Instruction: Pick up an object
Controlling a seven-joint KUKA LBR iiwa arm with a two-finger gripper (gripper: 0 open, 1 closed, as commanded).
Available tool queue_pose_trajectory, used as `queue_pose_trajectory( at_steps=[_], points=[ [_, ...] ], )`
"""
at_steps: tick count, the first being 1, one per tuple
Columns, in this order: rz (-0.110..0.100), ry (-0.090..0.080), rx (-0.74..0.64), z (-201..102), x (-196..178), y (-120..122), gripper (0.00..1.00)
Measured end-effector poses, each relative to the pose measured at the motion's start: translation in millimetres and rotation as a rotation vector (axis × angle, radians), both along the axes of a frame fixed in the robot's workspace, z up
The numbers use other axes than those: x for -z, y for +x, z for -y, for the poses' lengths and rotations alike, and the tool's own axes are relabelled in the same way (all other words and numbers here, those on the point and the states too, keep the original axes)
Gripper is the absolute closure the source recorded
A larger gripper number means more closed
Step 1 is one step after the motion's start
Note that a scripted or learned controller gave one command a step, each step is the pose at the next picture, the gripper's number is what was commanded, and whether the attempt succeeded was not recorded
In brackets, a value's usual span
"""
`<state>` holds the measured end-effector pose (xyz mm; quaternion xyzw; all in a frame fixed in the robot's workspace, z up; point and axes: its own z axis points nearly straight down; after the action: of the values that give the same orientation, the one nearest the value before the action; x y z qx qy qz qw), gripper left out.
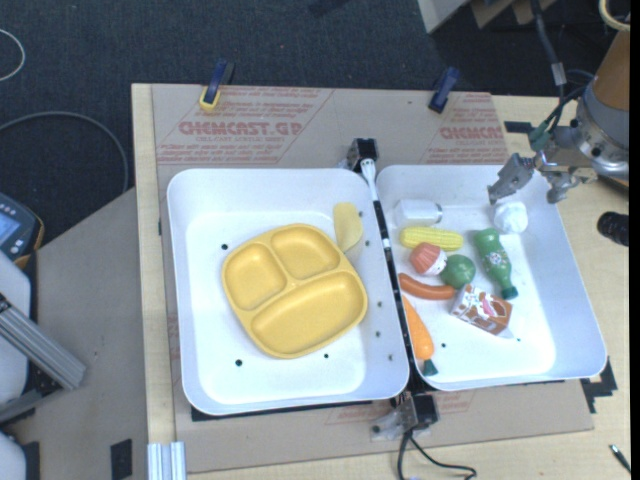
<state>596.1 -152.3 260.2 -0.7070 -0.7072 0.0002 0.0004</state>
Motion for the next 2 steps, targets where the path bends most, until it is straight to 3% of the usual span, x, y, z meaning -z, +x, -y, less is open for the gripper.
queue_pose_trajectory(
  at_steps=[1,2],
  points=[
    [-0.011,0.005,-0.007,-90,80,-42,0.00],
    [0.015,0.007,-0.017,-224,-37,-34,0.00]
  ],
)
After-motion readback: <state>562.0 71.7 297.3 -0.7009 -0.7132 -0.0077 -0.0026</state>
